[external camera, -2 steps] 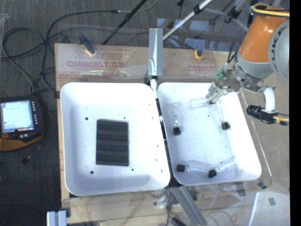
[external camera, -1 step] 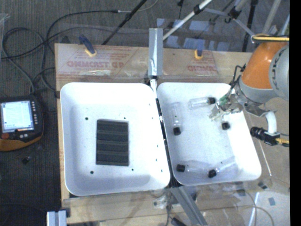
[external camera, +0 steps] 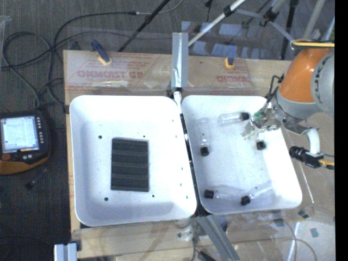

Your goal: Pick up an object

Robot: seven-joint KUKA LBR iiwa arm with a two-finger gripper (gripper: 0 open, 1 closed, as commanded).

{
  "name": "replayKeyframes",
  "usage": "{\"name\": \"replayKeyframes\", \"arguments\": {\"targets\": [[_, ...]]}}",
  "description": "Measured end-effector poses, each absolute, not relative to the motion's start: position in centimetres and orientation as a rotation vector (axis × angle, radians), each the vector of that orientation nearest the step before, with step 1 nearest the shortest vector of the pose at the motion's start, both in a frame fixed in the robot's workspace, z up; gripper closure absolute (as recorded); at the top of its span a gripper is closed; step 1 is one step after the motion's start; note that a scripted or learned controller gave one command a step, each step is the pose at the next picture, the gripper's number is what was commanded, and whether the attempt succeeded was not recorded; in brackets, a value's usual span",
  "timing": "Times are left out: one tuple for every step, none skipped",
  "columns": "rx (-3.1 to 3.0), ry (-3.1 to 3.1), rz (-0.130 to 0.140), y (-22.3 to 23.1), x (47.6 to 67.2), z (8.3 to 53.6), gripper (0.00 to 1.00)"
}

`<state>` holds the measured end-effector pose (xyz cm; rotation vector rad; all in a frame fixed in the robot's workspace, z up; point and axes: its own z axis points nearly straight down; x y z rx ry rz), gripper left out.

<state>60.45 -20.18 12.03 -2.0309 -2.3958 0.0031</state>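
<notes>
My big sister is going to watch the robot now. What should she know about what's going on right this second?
Gripper: over the upper right part of the right white bin; I cannot tell whether it holds anything.
Things: several clear plastic tubes with black caps lie in that bin: one near the top, one by the left wall, two along the bottom. A black ribbed rectangular pad lies flat in the left white bin.
Done: nothing visibly lifted.
Left: grab one object and raise it.
</notes>
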Motion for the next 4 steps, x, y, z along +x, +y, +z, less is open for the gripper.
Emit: {"name": "replayKeyframes", "arguments": {"targets": [[-2.031, -2.396, 0.003, -20.18, 60.45, 12.03, 0.0], [-2.031, -2.396, 0.003, -20.18, 60.45, 12.03, 0.0], [-2.031, -2.396, 0.003, -20.18, 60.45, 12.03, 0.0], [-2.031, -2.396, 0.003, -20.18, 60.45, 12.03, 0.0]]}}
